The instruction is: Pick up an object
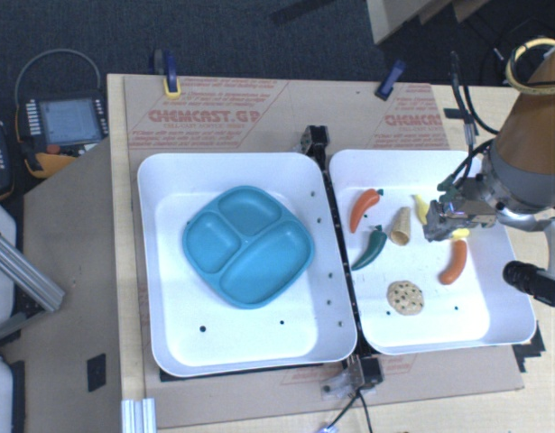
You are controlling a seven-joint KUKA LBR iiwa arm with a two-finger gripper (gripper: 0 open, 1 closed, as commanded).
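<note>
The right bin [494,327] holds several toy foods: an orange-red chili [364,207], a green chili [371,246], a beige cone [400,225], a round cookie [405,297], an orange sausage [453,262] and a yellow piece [422,208] partly hidden by the arm. My gripper [446,225] hangs low over the bin's right half, just above the sausage and beside the yellow piece. A blue divided plate [248,244] lies in the left bin [169,323].
A black divider with clamps [315,139] runs between the bins. The bins rest on a cardboard sheet [259,106]. Cables [467,106] trail from the arm at the upper right. A handheld controller [68,120] sits off the bench to the left.
</note>
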